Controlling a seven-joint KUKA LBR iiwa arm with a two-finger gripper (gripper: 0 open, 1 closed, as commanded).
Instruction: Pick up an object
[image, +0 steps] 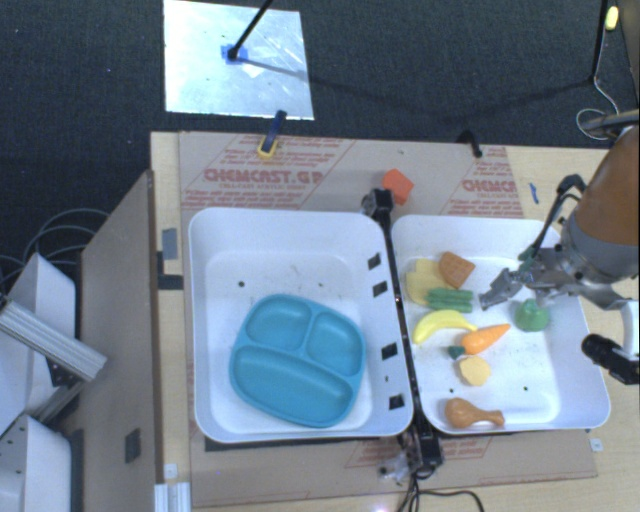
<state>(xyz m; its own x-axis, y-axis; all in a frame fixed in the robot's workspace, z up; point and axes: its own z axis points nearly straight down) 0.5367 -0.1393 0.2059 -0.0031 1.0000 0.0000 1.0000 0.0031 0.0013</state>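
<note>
The right bin holds several toy foods. Among them are a yellow banana, an orange carrot, a green pickle, a brown bread piece and a pale yellow wedge. A green round piece, a small yellow chunk and a brown drumstick also lie there. My gripper hangs over the bin's upper right, just above the carrot and left of the green round piece. Nothing is seen held in it.
The left bin holds a blue divided plate. An orange block sits on the cardboard behind the bins. A black divider runs between the bins. The arm's grey body covers the right bin's far right corner.
</note>
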